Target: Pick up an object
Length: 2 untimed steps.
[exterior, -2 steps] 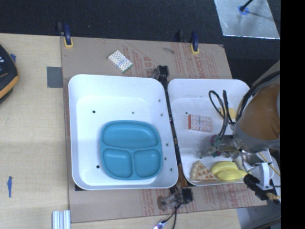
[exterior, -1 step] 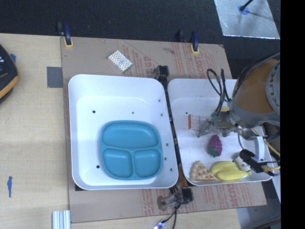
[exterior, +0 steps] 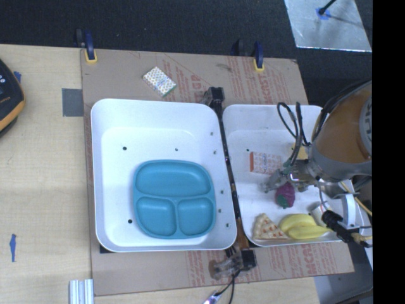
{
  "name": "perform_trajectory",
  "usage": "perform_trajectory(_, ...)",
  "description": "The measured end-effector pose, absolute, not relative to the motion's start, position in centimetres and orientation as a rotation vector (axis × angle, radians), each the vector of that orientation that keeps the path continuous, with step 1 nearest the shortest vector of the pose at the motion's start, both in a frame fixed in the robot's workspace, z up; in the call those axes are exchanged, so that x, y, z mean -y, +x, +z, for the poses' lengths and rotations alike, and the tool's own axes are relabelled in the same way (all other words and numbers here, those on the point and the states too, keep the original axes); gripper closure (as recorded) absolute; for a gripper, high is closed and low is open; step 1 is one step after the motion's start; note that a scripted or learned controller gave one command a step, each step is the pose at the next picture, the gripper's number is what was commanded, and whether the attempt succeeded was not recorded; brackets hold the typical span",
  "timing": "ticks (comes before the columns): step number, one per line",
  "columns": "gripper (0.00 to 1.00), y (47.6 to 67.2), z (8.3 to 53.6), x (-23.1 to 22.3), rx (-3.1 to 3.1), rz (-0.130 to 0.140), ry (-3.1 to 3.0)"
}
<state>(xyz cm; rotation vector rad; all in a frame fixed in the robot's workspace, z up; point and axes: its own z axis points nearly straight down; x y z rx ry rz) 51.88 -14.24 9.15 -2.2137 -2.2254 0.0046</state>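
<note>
The right bin [exterior: 243,144] holds a purple and green toy vegetable [exterior: 285,195], a yellow banana [exterior: 305,227], a waffle-like wedge [exterior: 267,227] and a flat orange and white card [exterior: 264,162]. My gripper [exterior: 283,179] hangs low in this bin, right above and touching the purple toy's upper left. The grey arm with its orange band [exterior: 345,132] comes in from the right and covers the bin's right side.
The left bin [exterior: 107,144] holds a blue three-compartment plate [exterior: 174,198]. A small patterned packet [exterior: 159,80] lies on the cardboard behind the left bin. Black cables [exterior: 291,122] loop over the right bin's far rim.
</note>
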Motion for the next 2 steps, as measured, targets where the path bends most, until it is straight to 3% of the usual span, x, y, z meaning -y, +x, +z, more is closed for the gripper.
perform_trajectory(1, 1.00, 51.9, 10.2, 14.3, 2.229, 0.007, -2.210)
perform_trajectory(2, 1.00, 52.0, 19.2, 3.3, 2.226, 0.002, -2.213)
